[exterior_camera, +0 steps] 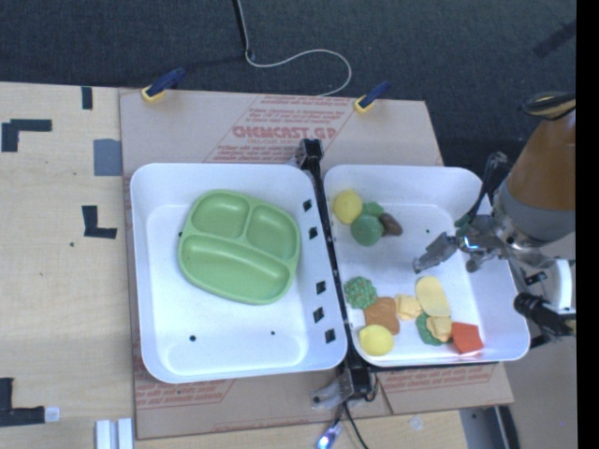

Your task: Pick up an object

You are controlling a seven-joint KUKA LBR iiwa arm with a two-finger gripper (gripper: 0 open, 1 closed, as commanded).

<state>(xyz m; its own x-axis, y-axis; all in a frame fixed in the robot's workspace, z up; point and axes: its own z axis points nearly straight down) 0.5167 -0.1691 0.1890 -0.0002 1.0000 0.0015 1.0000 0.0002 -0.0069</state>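
The right bin (412,181) holds several toy foods. At its far left sit a yellow ball (347,206), a green round piece (367,230) and a small brown piece (390,223). Nearer the front lie a broccoli floret (360,292), an orange piece (379,312), a yellow lemon (376,340), a pale yellow oval (432,296), a small green piece (432,328) and a red block (467,338). My gripper (454,254) hangs over the right side of this bin, just above the pale yellow oval, open, with nothing between its fingers.
The left bin (150,251) holds a green divided plate (240,246). A black divider (323,251) runs between the two bins. The arm's grey body with its orange band (547,166) stands over the right bin's right rim.
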